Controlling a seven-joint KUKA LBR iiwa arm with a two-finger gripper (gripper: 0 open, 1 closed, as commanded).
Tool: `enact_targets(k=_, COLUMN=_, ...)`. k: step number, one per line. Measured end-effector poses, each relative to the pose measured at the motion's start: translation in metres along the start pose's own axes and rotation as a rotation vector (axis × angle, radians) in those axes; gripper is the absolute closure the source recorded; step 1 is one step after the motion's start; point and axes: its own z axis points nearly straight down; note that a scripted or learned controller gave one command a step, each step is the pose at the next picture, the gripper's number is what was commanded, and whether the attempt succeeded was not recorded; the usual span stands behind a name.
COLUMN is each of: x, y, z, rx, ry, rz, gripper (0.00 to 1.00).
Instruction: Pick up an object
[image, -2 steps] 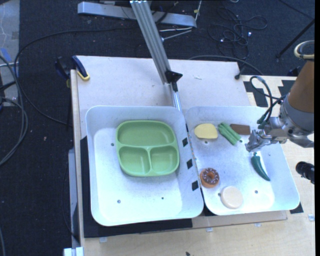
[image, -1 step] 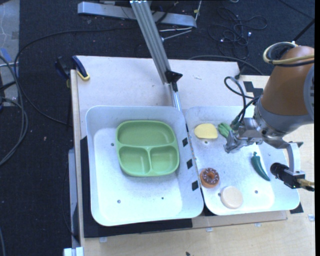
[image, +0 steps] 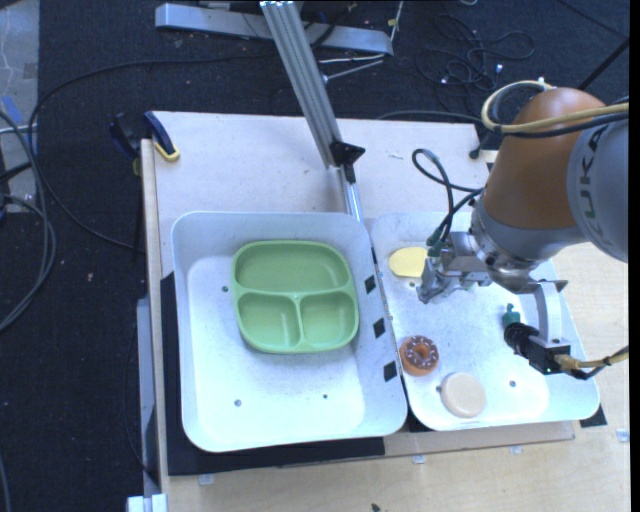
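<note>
At the lower right of the frame, a pale round thing (image: 463, 394) and a donut (image: 419, 355) lie in the right bin (image: 575, 395). Higher up, a yellow thing (image: 407, 263) sits beside the end effector (image: 432, 290); whether it is wide or narrow, I cannot tell. It should drop straight onto the yellow thing and squeeze gently.

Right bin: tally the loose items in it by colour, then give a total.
Yellow: 1, the flat yellow piece beside the gripper
Brown: 1, the donut
Cream: 1, the round disc
Total: 3 in the right bin
</note>
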Motion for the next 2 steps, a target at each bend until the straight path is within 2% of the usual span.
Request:
enact_targets(k=1, x=0.056, y=0.006, z=0.013, rx=0.002, ry=0.001, rz=-0.001, gripper=1.00)
enact_targets(k=2, x=0.102, y=0.023, z=0.006, rx=-0.002, ry=0.001, rz=-0.002, gripper=1.00)
